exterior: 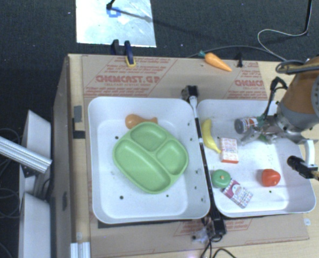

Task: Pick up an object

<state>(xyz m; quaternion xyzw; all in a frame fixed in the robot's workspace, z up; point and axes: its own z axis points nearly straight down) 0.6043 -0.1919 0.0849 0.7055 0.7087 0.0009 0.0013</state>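
Inside left bin (pixel 106 198): green tray (pixel 150 156)

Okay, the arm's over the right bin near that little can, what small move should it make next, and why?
Probably ease the gripper a little further toward the can and centre on it. The can lies on its side near the right bin's far edge, right by the gripper and apart from the banana, so it looks like the nearest uncluttered pick.
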